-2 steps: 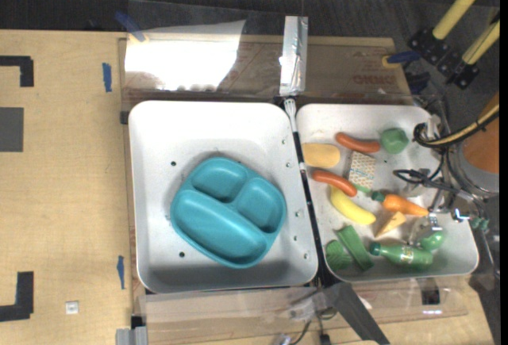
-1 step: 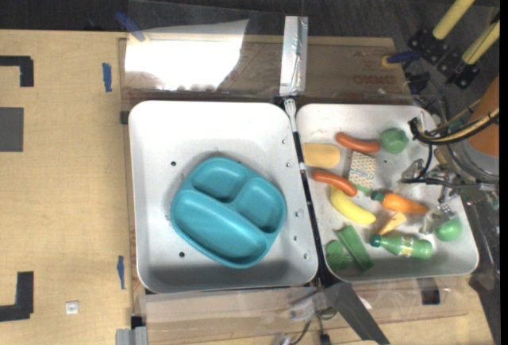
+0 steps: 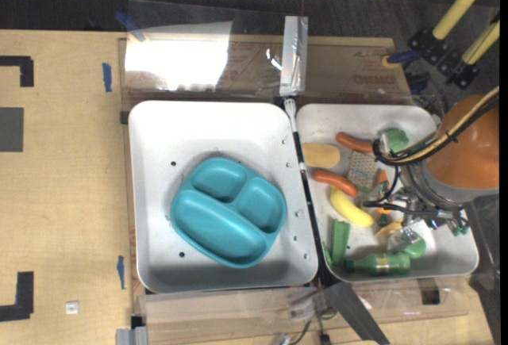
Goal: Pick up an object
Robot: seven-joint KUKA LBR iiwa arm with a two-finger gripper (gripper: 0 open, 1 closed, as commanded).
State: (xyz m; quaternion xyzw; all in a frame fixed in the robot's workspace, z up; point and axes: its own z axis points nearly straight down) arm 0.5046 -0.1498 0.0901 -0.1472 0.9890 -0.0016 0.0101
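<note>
The pincer [image 3: 405, 231] sits low in the right bin [image 3: 464, 260], toward its 5 o'clock corner, among the toy food; whether it is spread or pinching, I cannot tell. A yellow banana [image 3: 350, 209] lies at its 9 o'clock, a green bottle [image 3: 379, 262] at 7 o'clock

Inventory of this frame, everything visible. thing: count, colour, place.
bins: 2, white, side by side on the bench
divided plate: 1, teal, three compartments, in the left bin
banana: 1, yellow, middle of the right bin
sausages: 2, orange-red, right bin, one near the far wall, one beside the banana
bun-like piece: 1, tan, right bin, far left
green pieces: several, right bin, near edge
clear panel: 1, behind the left bin
arm: 1, orange band, over the right bin
gripper: 1, among the right bin's items
</note>
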